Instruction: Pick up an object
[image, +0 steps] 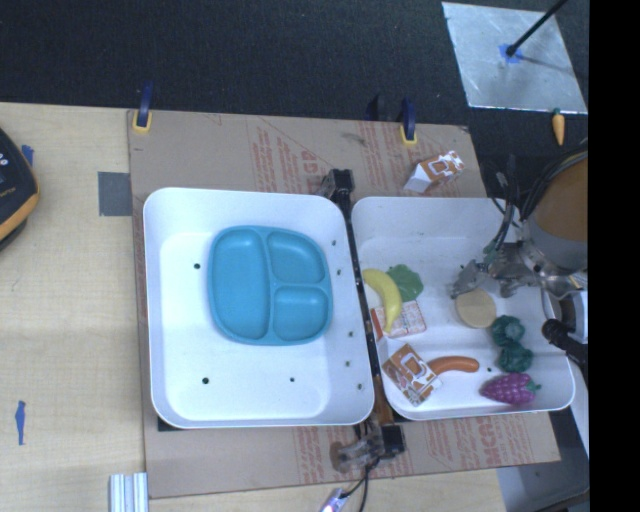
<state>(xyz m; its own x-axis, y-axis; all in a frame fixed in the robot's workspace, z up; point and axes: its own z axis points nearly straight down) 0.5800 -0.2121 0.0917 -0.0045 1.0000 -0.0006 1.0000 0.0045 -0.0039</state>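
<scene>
The right bin (440, 215) holds several toy foods. A yellow banana (385, 295) lies at its left beside a green leafy piece (405, 280). A small printed carton (410, 372) and a red-orange sausage (452, 365) lie near the front. Purple grapes (508, 389) sit at the front right, with a dark green vegetable (510, 340) behind them. A tan round disc (477, 309) lies in the middle right. My gripper (482, 287) hangs just above the disc's far edge, open, with nothing between its fingers.
The left bin (180, 390) holds a blue divided plate (268, 283). A small carton (434, 171) lies on the cardboard behind the right bin. The grey arm with its orange band (563, 205) reaches in over the right bin's right wall.
</scene>
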